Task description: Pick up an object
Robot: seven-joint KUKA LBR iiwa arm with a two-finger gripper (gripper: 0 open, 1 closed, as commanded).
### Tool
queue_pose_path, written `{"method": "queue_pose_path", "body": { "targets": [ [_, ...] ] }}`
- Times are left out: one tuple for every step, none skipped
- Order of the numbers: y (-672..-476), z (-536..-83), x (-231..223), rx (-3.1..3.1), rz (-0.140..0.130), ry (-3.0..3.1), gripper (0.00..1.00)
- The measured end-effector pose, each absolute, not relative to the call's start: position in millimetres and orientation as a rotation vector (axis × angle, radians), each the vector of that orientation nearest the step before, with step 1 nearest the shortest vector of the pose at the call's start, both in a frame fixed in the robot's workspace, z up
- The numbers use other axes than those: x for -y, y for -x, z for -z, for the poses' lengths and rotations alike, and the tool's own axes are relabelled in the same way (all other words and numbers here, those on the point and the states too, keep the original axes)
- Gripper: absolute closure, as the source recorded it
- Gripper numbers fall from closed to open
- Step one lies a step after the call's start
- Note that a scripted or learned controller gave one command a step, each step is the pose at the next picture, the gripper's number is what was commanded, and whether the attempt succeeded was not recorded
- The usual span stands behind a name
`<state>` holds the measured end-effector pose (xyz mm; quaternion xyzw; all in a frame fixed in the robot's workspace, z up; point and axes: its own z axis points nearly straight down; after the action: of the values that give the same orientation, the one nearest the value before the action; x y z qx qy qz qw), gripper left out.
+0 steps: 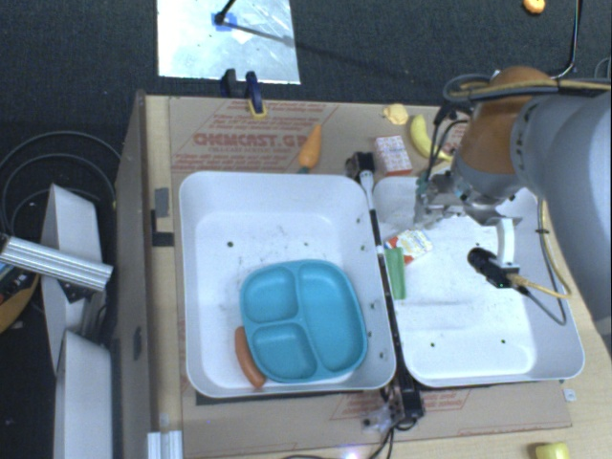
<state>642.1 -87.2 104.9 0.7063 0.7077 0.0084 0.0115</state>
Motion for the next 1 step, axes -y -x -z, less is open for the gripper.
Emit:
{"method": "queue_pose_path", "body": {
  "targets": [
    [-665.9,-190.4,166.7,-2.208,-0.007,-2.216,1.00]
  ]
}}
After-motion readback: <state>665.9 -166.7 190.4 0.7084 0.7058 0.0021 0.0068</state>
